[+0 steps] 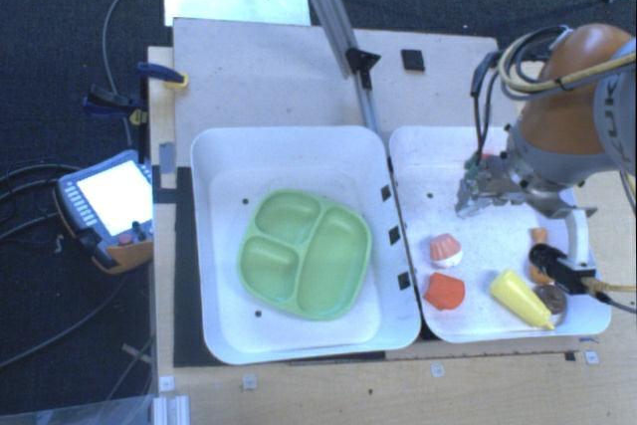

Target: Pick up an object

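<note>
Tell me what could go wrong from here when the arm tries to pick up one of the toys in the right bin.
1. The gripper sits above bare bin floor, apart from the toys, so closing here would likely catch nothing.
2. The orange-and-white toy and the red toy lie close together; reaching for one may push the other.
3. The yellow toy lies near the right bin front wall beside dark clutter, leaving little room.

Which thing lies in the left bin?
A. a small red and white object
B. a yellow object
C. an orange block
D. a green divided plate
D: the green divided plate lies in the left bin; the small objects all lie in the right bin.
</note>
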Robot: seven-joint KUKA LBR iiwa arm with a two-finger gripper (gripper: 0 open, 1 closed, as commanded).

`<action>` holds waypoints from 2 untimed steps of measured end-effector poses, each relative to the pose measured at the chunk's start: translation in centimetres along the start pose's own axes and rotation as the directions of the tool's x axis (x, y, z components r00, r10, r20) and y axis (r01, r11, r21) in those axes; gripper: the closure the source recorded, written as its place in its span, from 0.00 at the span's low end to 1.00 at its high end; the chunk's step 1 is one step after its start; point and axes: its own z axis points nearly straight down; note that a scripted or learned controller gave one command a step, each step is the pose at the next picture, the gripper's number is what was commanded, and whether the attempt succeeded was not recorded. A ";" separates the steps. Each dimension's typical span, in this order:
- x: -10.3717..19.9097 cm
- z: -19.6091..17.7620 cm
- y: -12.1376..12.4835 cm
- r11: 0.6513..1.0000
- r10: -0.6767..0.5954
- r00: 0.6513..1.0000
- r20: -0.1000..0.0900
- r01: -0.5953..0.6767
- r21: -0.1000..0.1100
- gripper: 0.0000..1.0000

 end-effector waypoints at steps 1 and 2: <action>5.4 -0.4 2.1 1.000 0.000 1.000 0.000 0.000 0.000 1.00; 10.6 -1.2 2.1 1.000 0.000 1.000 -0.001 0.000 0.001 1.00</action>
